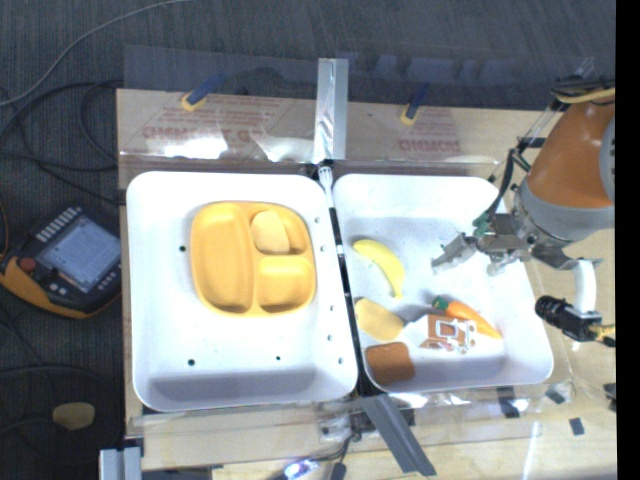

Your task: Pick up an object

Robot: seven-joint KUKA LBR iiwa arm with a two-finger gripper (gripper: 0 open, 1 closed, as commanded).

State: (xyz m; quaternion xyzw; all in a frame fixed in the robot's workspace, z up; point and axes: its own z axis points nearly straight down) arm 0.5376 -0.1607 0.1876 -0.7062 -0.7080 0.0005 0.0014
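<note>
I see the light wooden bench (470, 133) carrying two shallow white plastic bins: the left bin (160, 298) and the right bin (420, 203), touching along a thin metal divider strip (331, 98).

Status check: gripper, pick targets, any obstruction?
Gripper over right white bin, nothing between its fingers. Yellow toy banana, orange carrot, brown block loose in the bin. Path unobstructed.
</note>
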